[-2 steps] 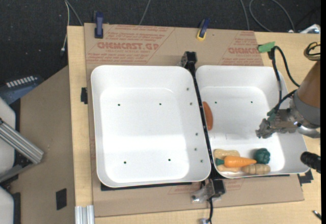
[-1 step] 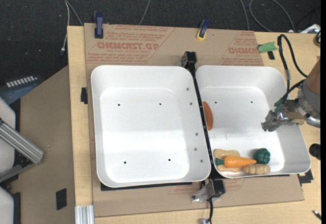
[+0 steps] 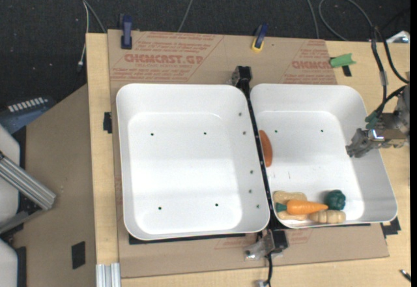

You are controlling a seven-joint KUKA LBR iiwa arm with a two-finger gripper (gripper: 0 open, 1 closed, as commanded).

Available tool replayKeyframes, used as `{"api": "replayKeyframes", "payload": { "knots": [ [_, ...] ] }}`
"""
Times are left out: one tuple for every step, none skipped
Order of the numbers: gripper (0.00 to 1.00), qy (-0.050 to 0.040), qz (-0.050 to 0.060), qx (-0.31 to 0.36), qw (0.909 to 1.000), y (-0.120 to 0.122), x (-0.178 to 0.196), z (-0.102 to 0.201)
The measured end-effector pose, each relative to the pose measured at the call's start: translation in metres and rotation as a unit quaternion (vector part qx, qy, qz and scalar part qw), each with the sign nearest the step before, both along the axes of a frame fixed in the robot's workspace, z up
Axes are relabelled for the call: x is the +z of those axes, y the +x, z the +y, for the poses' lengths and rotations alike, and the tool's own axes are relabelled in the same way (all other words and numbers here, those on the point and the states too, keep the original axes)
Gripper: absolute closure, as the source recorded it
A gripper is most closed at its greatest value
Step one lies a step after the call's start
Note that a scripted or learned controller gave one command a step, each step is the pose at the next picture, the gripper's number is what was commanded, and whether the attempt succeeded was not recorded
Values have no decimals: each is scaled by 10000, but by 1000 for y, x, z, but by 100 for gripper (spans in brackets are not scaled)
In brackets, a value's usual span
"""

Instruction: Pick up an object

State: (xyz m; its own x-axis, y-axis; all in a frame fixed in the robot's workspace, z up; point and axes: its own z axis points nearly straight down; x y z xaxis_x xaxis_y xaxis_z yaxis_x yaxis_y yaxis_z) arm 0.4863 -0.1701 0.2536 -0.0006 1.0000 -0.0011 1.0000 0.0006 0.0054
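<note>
White moulded plastic forms two shallow bins set side by side on a brown cardboard-covered bench (image 3: 195, 57). The grey metal two-finger gripper (image 3: 357, 146) sits at the outer wall of the right-hand white bin (image 3: 313, 100); whether it is open or closed cannot be determined, and no object is seen in it. Well to the far side of the gripper, against the opposite wall, lies an orange-red elongated sausage-shaped toy (image 3: 266, 147). Nearer, in the bin's front corner, an orange plastic carrot (image 3: 305, 208) lies among tan rounded toy pieces (image 3: 328, 216), with a dark green rounded toy (image 3: 336, 199) just beside them. The left-hand white bin (image 3: 189, 100) lies beyond.
</note>
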Motion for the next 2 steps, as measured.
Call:
{"api": "replayKeyframes", "payload": {
  "knots": [
    [100, 10, 20, 24, 10000, 29, 3, 49],
    [100, 12, 30, 21, 10000, 50, -12, 101]
  ]
}}
